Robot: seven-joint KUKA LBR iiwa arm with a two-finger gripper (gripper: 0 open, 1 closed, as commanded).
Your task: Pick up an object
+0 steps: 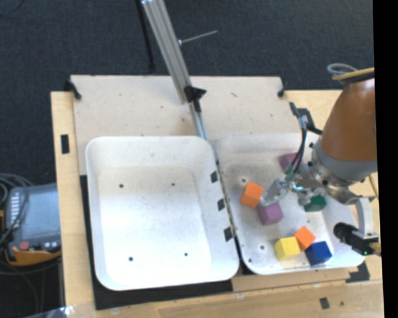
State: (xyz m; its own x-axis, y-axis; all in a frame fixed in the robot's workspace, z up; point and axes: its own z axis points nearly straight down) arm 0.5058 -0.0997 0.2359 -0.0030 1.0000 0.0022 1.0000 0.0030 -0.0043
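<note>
Right white bin (254, 257): claw (276, 193) beside purple block (271, 213), its grip state unreadable.

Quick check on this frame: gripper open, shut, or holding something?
Gripper: cannot be told; it sits low in the right bin, between the orange block and the purple block.

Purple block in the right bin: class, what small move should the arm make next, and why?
Probably lower the hand slightly onto the purple block. It hovers just above that block, beside the orange block, and nothing shows between its fingers yet.
</note>
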